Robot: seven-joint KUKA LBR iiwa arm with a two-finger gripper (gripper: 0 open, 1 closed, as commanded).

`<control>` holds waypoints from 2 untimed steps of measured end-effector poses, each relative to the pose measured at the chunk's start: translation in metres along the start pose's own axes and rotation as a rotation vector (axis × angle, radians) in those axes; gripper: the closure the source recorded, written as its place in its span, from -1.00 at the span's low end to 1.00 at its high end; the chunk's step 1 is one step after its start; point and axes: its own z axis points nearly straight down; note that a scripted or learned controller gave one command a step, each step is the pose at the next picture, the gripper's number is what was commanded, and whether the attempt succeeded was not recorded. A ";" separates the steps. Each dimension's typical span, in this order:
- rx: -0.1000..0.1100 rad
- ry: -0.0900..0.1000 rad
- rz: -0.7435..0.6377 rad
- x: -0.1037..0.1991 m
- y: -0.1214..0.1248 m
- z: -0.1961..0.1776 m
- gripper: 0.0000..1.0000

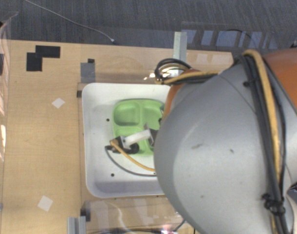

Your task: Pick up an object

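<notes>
A light green divided tray (131, 115) lies in the left white bin (97, 135), toward the bin's right side. My gripper (144, 141) hangs low over the tray's near edge, mostly hidden under my big grey arm (226, 150). Whether anything is in its grasp cannot be made out. The arm covers the tray's right part and the bin's right side.
The arm's grey body and orange band (285, 77) hide the right bin. Pale wooden bench (36, 145) surrounds the left bin, with black L-shaped marks (41, 57) at the back left. A metal post (179, 45) and coiled cables (169, 69) stand behind the bin.
</notes>
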 end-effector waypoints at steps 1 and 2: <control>0.004 0.024 -0.222 0.012 -0.064 -0.148 1.00; 0.002 0.012 0.002 0.015 -0.081 -0.092 1.00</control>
